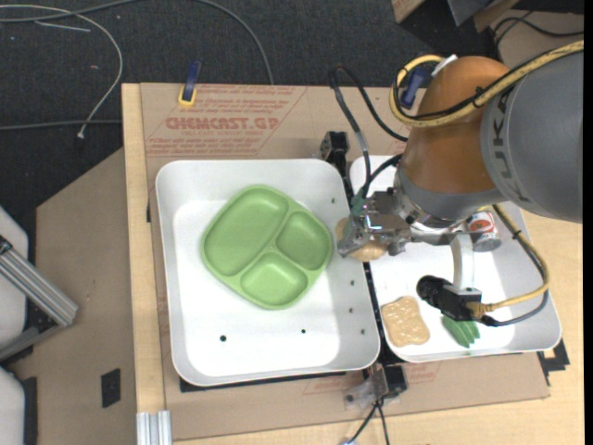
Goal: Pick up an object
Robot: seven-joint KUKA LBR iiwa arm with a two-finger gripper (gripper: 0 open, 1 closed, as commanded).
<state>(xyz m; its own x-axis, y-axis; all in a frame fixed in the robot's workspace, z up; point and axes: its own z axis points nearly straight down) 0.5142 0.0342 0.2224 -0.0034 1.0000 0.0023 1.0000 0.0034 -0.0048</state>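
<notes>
- End effector (371,230): set low over the wall that the two bins share, on the right bin's side. Open or closed cannot be told; seen from above, the metal parts blur together.
- Just below it in the view, and close against it: a small tan object (369,247), poking out at the lower edge, at the left margin of the right bin (533,327). Likely the nearest candidate for the pick. Gripped or merely lying under: cannot be told.
- Bearing for the coming move, as a judgement: almost straight down, with a slight shift toward the view's bottom. Only one arm, so no choice of side.
- Long axis of that object: seems to run left to right across the view, but mostly hidden, so not certain. No clear pointing end.
- Further down the right bin, well apart from the end effector: a flat tan piece (405,321), roughly square with rounded corners, lying flat.
- Beside that piece, toward the right: a small green item (460,330), slim, long axis tilted from upper left to lower right.
- To the right of the end effector, partly behind the arm: a red and white item (482,231), shape unclear.
- Left of the end effector, in the left bin (185,276): a green divided plate (267,247), its right edge just beside the shared wall.
- Under both bins: the bench (232,119), covered in printed cardboard.
</notes>
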